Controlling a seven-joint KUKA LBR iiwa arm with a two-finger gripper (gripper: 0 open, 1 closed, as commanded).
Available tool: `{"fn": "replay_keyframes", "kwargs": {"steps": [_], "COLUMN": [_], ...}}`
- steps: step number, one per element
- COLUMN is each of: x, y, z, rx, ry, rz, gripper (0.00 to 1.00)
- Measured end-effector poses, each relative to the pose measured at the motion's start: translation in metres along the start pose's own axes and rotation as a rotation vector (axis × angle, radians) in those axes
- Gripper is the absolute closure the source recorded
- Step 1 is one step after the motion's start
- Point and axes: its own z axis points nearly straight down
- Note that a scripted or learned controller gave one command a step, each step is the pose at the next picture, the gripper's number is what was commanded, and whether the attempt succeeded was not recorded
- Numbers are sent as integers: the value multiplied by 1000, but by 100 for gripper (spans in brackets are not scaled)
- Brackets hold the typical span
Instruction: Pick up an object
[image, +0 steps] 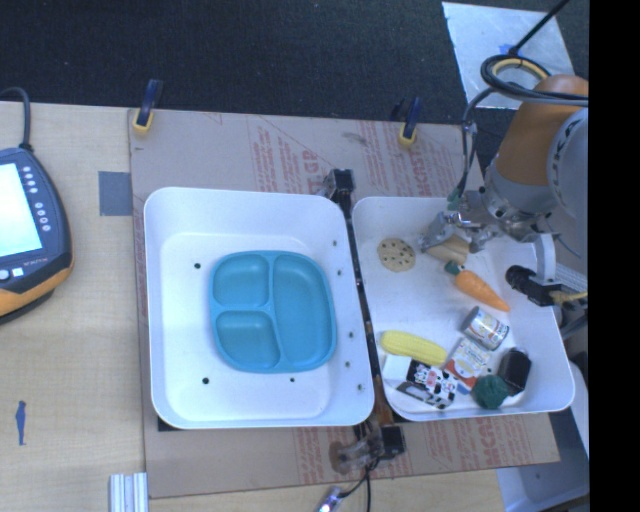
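Note:
My gripper (455, 236) hangs low over the back of the right bin (372, 300), its metal fingers spread around a small tan block (447, 248). Just left of it lies a round cookie (396, 254). An orange carrot (480, 289) lies right in front of the gripper. Farther forward are a silver can (485, 327), a yellow corn cob (413, 346), a small printed card or packet (432, 382), a dark green lump (490, 391) and a black item (515, 367). The grey arm with its orange band (535, 135) comes in from the right.
The left bin (165, 300) holds a blue divided plate (272, 310). A handheld controller (25, 225) rests on the bench at far left. Clamps (408, 120) hold the cardboard sheet at the back edge. A black bracket (342, 184) sits between the bins.

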Motion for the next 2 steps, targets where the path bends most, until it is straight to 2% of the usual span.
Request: {"fn": "replay_keyframes", "kwargs": {"steps": [1, 2], "x": [84, 128], "y": [-41, -51], "z": [-118, -117], "rx": [-6, -2], "ry": [1, 0], "rz": [2, 0], "gripper": [100, 100]}}
